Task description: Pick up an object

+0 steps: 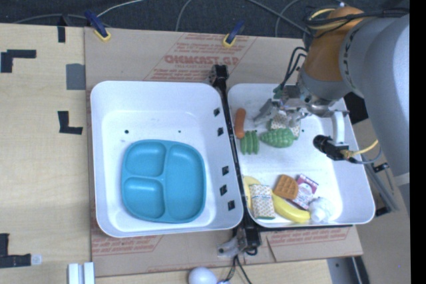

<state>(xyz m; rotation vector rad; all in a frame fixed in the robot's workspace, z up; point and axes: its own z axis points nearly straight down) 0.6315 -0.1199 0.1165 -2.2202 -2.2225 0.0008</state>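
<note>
The tool (285, 114) hung low in the right white bin (346, 196), directly above a knobbly green plastic vegetable (278, 138). The vegetable's long axis ran left-right. Whether the tool was spread or pressed together could not be told.

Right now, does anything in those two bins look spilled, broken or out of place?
Nothing looks spilled or broken. The blue plate lies flat in the left bin. The toy food lies loosely jumbled in the right bin, mostly along its near edge, with the tool above the green pieces.
</note>
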